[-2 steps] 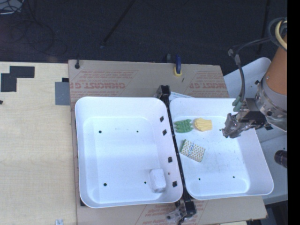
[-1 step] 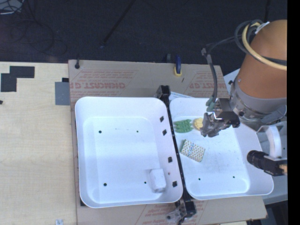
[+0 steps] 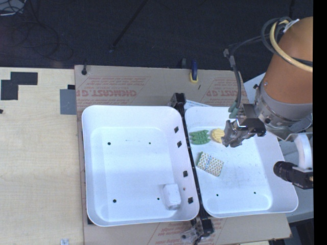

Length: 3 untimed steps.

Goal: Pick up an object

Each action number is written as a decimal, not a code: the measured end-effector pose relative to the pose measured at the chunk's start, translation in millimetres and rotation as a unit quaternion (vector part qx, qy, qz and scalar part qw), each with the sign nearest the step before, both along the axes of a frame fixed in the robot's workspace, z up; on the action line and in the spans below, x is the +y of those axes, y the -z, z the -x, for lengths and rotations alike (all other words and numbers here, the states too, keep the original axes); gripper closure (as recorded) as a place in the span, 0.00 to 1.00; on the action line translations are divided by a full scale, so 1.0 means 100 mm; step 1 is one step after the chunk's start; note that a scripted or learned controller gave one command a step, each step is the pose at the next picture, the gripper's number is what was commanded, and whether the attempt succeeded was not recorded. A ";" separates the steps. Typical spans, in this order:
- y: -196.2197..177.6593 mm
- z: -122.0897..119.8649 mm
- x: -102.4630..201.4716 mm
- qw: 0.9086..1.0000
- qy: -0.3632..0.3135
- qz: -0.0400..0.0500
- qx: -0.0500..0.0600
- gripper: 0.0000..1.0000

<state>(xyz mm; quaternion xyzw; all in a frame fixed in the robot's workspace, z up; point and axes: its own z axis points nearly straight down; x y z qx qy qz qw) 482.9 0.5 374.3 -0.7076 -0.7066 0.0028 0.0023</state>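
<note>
Where fingers (image 3: 231,140) hover, a seemingly ridged green piece (image 3: 200,136).

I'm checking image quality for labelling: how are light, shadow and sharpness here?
Camera view: light falls unevenly, a soft shadow crossing the left bin; the right bin looks bright, the background dark; the pincer and small objects look slightly soft.
</note>
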 end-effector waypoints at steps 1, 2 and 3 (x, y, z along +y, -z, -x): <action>-0.09 0.00 -0.01 1.000 0.000 0.000 0.001 1.00; -0.18 -0.01 -0.03 1.000 0.000 0.000 0.003 1.00; -0.28 -0.01 -0.04 1.000 0.000 0.000 0.004 1.00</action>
